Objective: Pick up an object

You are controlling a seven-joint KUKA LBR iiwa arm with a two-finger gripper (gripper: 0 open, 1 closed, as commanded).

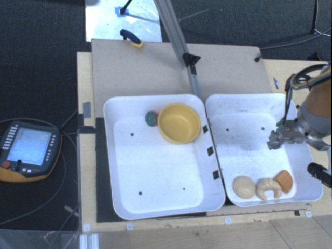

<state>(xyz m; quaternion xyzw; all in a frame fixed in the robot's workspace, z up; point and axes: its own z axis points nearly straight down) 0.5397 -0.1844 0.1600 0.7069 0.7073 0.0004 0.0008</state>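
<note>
The right bin [244, 108] holds a pale round bun [244, 187], a croissant [269, 188] and an orange-brown cracker-like piece [284, 180], lined up along its front edge. My gripper [276, 139] hangs over the right side of this bin, above and behind the croissant, apart from all three items. Nothing shows between its fingers. In the left bin [155, 191] a yellow bowl [179, 123] sits at the back right, with a small dark green ball [151, 119] touching its left side.
A camera pole [176, 32] slants over the board behind the bins. A teach pendant [28, 149] lies on the floor at the left. Cables [298, 79] loop by the arm at the right edge.
</note>
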